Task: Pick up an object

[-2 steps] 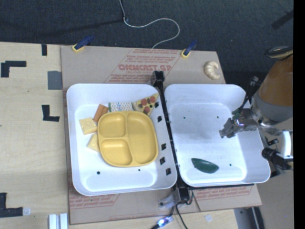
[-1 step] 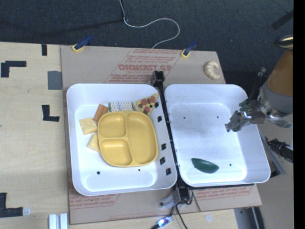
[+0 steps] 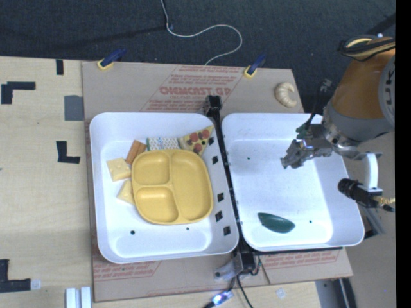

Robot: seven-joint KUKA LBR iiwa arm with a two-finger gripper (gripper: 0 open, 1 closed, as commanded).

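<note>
A dark green flat object (image 3: 277,222) lies near the front edge of the right bin (image 3: 257,172). My gripper (image 3: 295,157) hangs over the right side of that bin, well behind and slightly right of the green object, with nothing visible between its fingers. In the left bin (image 3: 106,236) sits a yellow divided plate (image 3: 172,186). Tan cracker-like pieces (image 3: 119,169) and an orange-brown piece (image 3: 135,150) lie to its left. A patterned item (image 3: 162,144) and a pizza-like slice (image 3: 199,138) lie behind it.
A beige lump (image 3: 288,94) rests on the cardboard behind the right bin. A black divider clamp (image 3: 213,104) sits where the bins meet. Blue and yellow clips (image 3: 111,58) hold the cardboard's back edge. A white cable (image 3: 205,34) loops behind.
</note>
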